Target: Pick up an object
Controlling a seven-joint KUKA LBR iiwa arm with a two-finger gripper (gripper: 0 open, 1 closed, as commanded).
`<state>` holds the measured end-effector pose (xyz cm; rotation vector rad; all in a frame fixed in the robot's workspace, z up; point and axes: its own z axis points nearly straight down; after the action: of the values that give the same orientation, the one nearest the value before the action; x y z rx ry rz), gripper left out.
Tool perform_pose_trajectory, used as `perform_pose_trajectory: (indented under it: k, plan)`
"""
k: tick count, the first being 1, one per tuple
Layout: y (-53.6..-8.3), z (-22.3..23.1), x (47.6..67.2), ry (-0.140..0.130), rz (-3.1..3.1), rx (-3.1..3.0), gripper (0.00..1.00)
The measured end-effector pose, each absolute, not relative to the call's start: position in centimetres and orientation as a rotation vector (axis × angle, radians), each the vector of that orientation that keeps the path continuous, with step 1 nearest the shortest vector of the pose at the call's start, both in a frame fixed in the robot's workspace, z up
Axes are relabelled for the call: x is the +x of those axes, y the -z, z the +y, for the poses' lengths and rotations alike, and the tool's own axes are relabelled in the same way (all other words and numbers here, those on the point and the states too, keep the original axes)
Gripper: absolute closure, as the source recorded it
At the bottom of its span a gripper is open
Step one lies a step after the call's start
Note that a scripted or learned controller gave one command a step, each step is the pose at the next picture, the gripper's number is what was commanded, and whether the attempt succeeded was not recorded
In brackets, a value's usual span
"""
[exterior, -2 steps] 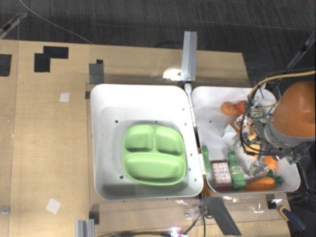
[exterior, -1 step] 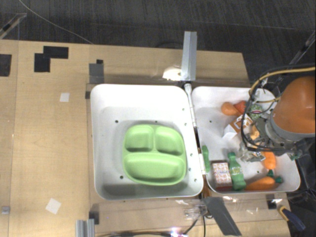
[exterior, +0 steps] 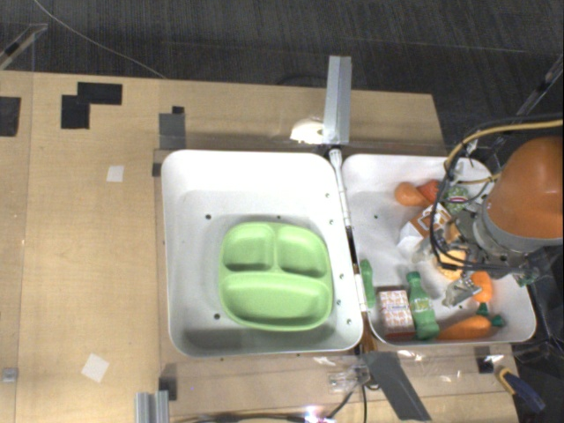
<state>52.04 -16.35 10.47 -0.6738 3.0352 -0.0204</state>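
Hand [exterior: 460, 282] low over the right bin [exterior: 379, 176], grip state I cannot tell under its cables, hangs just above an orange carrot [exterior: 465, 328] by the bin's near wall, which looks light, stiff and slick, best pinched across its middle.

Green divided tray [exterior: 276, 274] in left bin [exterior: 189, 236]; arm [exterior: 527, 192] over cluttered right bin [exterior: 374, 183].

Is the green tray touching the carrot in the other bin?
Apart. The camera view shows the green tray lying in the left bin, while the carrot lies in the right bin, with the bin walls between them.
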Motion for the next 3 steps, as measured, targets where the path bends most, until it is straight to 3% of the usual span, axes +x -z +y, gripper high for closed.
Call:
perform_pose_trajectory:
  k: [1,2,3]
  plan:
    - [-9.1,-15.0,50.6,0.018,3.023,-0.768,0.0]
    - [-9.1,-12.9,50.5,0.021,2.975,-0.944,0.0]
    - [-9.2,-9.5,50.8,0.025,2.624,-1.689,0.0]
